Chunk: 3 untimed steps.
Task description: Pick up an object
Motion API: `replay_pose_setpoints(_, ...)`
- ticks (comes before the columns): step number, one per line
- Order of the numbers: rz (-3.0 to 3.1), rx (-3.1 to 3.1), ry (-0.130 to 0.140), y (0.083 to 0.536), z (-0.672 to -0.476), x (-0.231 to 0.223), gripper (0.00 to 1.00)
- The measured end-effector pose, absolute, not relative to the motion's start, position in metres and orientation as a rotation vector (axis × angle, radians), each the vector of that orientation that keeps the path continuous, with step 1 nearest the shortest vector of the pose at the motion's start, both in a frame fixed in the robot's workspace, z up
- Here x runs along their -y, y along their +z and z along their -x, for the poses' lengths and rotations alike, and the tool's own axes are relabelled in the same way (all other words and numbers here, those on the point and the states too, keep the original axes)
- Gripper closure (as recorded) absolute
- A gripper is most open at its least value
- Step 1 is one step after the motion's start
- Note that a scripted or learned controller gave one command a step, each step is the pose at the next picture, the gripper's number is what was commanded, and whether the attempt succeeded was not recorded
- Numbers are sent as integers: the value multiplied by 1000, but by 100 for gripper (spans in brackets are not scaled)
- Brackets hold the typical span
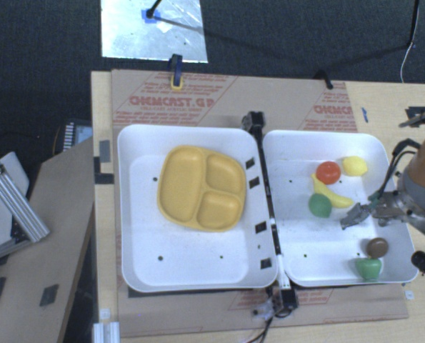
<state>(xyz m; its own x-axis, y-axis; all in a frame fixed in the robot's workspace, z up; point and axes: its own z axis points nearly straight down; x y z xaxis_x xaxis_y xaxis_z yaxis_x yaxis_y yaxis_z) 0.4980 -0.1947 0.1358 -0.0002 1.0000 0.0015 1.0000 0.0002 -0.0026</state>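
- Lowest in the frame, at lower right: a green fruit [369, 267] in the right bin [319, 266], with a brown ball [376, 247] touching it just above.
- Slightly higher, at right: the gripper [356, 216] low over the right bin, fingers pointing left toward the fruit; whether spread or closed could not be told, and nothing seen between them.
- Just left of the fingertips: a green ball [320, 205] against a banana [331, 193]; above those, a red ball [328, 171] and a lemon [354, 166].
- Left of centre: a yellow divided plate [201, 187] in the left bin [144, 256].
- Upper left, farthest: a shiny sheet [153, 18] on dark floor.
- Judged progress: pick not yet made; all objects resting in the bins, so closing on one and lifting remained.
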Motion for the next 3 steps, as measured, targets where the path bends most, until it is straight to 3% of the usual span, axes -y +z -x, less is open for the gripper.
replay_pose_setpoints(1, 2224, 2224, -1, 149, -499, 196, 100)
replay_pose_setpoints(3, 2221, 2231, -5, 238, -498, 197, 100)
